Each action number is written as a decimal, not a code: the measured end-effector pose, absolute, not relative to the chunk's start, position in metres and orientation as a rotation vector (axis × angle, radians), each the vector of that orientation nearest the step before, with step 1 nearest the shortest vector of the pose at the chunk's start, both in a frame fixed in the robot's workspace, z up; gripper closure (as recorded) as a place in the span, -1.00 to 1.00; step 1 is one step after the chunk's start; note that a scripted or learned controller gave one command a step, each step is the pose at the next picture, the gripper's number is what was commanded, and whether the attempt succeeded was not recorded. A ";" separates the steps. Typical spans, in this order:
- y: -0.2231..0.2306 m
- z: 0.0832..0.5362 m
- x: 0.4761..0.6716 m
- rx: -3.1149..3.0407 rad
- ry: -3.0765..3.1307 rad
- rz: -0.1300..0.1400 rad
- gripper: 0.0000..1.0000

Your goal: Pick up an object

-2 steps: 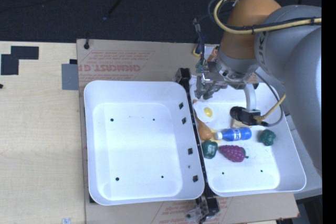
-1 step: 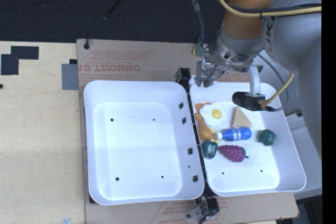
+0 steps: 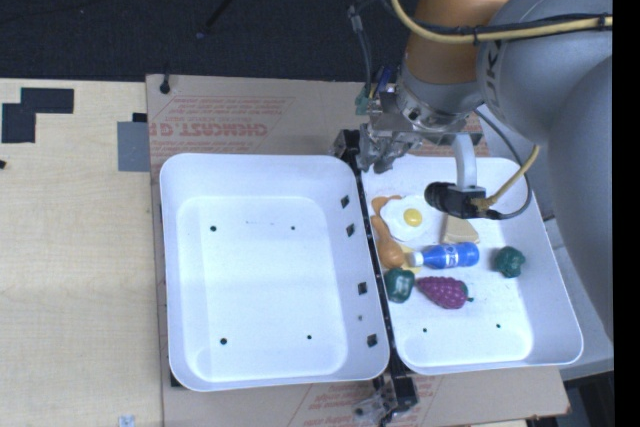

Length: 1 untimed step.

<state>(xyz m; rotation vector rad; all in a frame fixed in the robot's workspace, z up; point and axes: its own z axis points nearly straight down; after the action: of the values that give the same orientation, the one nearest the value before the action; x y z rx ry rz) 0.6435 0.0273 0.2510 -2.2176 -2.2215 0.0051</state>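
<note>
Camera view, looking down at a slant on both bins. The gripper (image 3: pixel 383 150), on the grey arm (image 3: pixel 560 45), hangs over the far left corner of the right bin (image 3: pixel 560 320), just beside the divide from the left bin (image 3: pixel 175 215). Nothing can be seen held in it, and whether it stands open or closed cannot be told from this angle. Every candidate object lies in the right bin, on the near side of the gripper, toward the view's lower edge. Nearest to it are the fried-egg toy (image 3: pixel 408 218), lying flat, and the orange piece (image 3: pixel 385 237) against the egg's left edge. The long axis of the orange piece runs away from the gripper, roughly parallel to the divide. Beyond the egg lies the blue bottle (image 3: pixel 447 257) on its side, with its long axis across the bin. A pale wedge (image 3: pixel 462 229) sits just beside the bottle and the egg. Farther still are the purple grape bunch (image 3: pixel 443 291), a dark green piece (image 3: pixel 400 285) at the end of the orange piece, and a second green piece (image 3: pixel 510 261) past the bottle's far end. By judgement, no pick has begun. The coming move is a short shift toward the near side, then a descent. The flat egg offers little to close on, and the closely packed neighbours risk being nudged.
</note>
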 end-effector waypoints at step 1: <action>0.009 0.259 0.644 -2.222 -2.220 0.003 1.00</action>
<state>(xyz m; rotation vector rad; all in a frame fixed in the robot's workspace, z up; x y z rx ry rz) 0.6437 0.0086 0.2595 -2.2218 -2.2202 0.0030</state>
